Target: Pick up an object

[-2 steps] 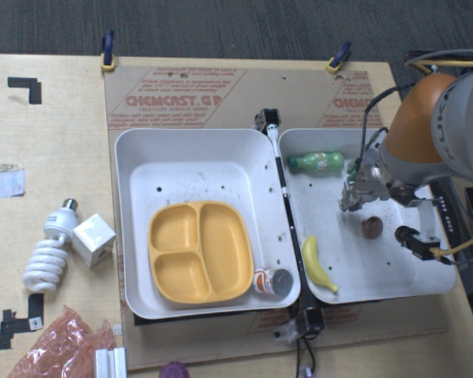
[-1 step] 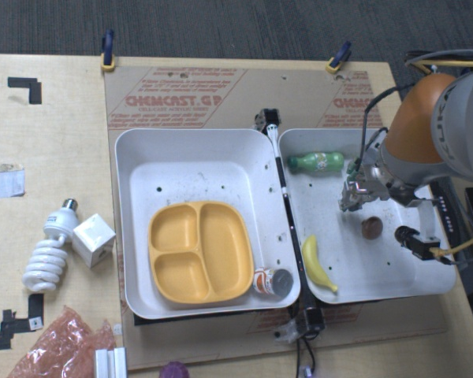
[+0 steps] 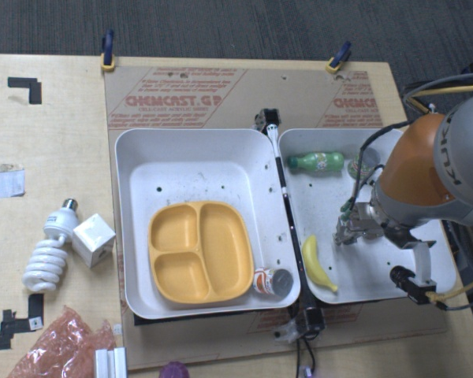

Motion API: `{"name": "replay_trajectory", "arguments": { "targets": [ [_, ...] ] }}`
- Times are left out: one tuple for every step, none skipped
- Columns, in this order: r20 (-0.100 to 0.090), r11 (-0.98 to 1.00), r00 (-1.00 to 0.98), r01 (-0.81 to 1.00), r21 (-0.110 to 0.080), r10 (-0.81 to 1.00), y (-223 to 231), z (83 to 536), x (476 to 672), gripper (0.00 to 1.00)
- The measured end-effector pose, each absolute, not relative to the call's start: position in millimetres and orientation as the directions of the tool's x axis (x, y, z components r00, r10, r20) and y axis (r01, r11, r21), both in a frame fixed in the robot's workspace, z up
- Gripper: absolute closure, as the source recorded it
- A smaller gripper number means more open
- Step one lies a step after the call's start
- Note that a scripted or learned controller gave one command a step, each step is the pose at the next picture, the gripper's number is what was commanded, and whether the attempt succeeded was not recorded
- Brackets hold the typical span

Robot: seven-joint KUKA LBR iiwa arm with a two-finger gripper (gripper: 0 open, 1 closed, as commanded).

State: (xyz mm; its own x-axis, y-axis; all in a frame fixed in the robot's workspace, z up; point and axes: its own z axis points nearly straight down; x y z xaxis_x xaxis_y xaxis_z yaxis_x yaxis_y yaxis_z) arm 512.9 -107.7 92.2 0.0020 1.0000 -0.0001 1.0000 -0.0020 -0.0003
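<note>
1. Under everything we see a pale wooden bench [image 3: 47, 156] with a brown board [image 3: 181, 93] clamped on it; two white bins sit side by side on the board.
2. We find the banana [image 3: 318, 265] in the right bin [image 3: 296, 144], near its left wall toward the near edge. Its long axis runs far to near, the near tip curving right.
3. A green bottle [image 3: 317, 162] lies on its side at the far end of that bin, long axis left to right.
4. We see the gripper [image 3: 348, 233] low over the right bin's floor, just right of the banana and apart from it. We cannot tell how its tips stand; nothing shows between them.
5. The left bin [image 3: 134, 152] holds a yellow divided plate [image 3: 200, 252] and a small can [image 3: 273, 282] at its near right corner.
6. Left of the bins lie a spiral bulb [image 3: 50, 250] and a white cube [image 3: 93, 239]; a pink bag [image 3: 59, 345] is cut off at the near edge.
</note>
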Motion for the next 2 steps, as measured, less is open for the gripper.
{"name": "replay_trajectory", "arguments": {
  "targets": [
    [-0.001, -0.004, 0.004, 1.0, 0.002, 1.0, -108.5, 102.1, 514.0, 1.0],
    [-0.001, 0.001, -0.001, 1.0, 0.001, 1.0, -92.2, 96.1, 555.2, 1.0]
  ]
}}
